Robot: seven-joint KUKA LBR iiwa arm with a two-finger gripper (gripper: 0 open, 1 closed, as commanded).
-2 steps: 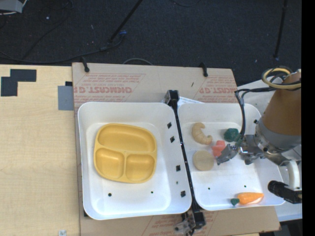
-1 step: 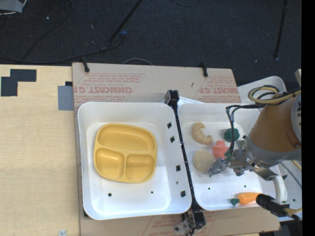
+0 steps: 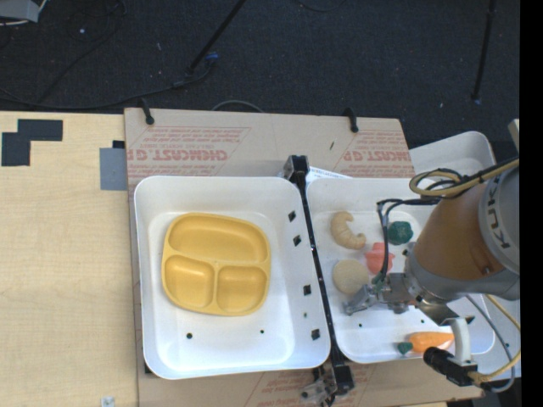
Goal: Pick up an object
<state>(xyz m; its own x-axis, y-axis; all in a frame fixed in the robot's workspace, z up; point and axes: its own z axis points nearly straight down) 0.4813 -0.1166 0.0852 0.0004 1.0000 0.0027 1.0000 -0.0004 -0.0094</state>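
Grey two-finger gripper (image 3: 356, 303) low in the shallow white right bin (image 3: 365, 350) — fingers spread, gripping nothing — just below a round beige bun-like piece (image 3: 349, 275); curved tan croissant (image 3: 346, 229) beyond.

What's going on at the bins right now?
The arm is reaching into the right bin, with its claw down low beside a round beige piece. A croissant-shaped item, a red piece, a green one and an orange one lie in the same bin. Nothing looks lifted yet. The left bin holds a yellow divided plate.
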